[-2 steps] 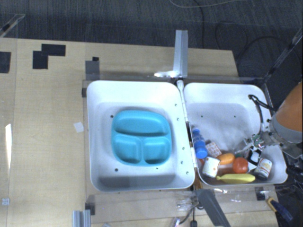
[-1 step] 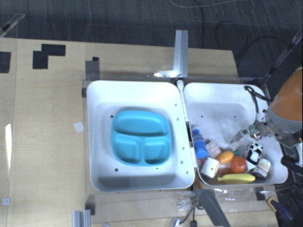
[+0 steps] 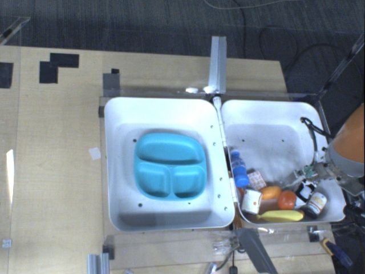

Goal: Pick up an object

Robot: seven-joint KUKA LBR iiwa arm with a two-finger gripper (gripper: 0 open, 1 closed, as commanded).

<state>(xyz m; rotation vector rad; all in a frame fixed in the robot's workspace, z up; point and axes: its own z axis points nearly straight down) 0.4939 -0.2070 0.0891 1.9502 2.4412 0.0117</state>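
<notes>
Several small objects are heaped in the near corner of the right bin (image 3: 268, 133): a blue bottle (image 3: 238, 170), a patterned packet (image 3: 256, 179), a white cup (image 3: 251, 200), an orange (image 3: 272, 192), a red fruit (image 3: 287, 199), a banana (image 3: 280, 215) and a dark bottle with a white label (image 3: 315, 202). My gripper (image 3: 307, 181) reaches in from the right, low over the bin's right side. It hangs just above the dark bottle and the red fruit. Nothing is visibly held in it.
The left bin (image 3: 117, 153) holds a blue divided tray (image 3: 170, 164). A metal post (image 3: 218, 64) stands behind the wall between the bins. A black cable (image 3: 311, 127) loops over the right bin's far right rim. The arm's orange band (image 3: 352, 136) overhangs the right edge.
</notes>
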